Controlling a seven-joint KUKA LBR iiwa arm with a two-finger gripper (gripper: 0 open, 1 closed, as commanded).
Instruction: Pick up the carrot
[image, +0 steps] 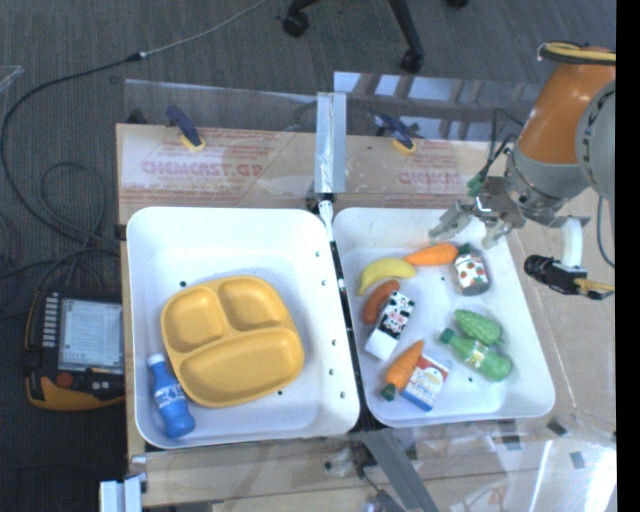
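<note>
An orange carrot (404, 364) with a green stub at its lower end lies in the front part of the right bin (535, 385), between a cow-patterned carton (392, 325) and a small juice box (425, 384). A second orange, tapered piece (432, 255) lies near the bin's back, beside a yellow banana (385, 272). My gripper (473, 227) hangs over the back of the right bin, just right of and above that tapered piece. Its fingers (449, 222) are spread open and hold nothing.
The right bin also holds a reddish sausage (378, 298), a strawberry-print can (470, 274), a green pickle (478, 326) and a green bottle (479, 359). The left bin (150, 240) holds a yellow divided plate (233, 338) and a blue bottle (168, 396).
</note>
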